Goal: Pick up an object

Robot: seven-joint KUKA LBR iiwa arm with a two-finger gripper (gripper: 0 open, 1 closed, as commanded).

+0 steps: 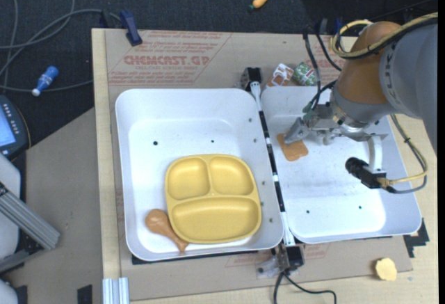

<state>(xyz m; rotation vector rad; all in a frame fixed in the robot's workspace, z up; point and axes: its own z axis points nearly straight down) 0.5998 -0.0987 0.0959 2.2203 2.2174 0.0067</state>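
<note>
two white bins sat side by side; the left bin (132, 122) held a yellow divided plate (212, 198) and a tan drumstick toy (163, 226). in the right bin (334, 219) i judged the approach step in hand: the gripper (295, 134) hung over a small orange-brown piece (295, 149) near the bin divider (268, 149). whether it was spread or closed i couldn't tell. next i'd need a short descent, tight against that edge, with open floor rightward.

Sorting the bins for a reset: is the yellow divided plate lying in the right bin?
No, the yellow divided plate lies in the left bin, with a chicken drumstick at its lower left edge.
</note>
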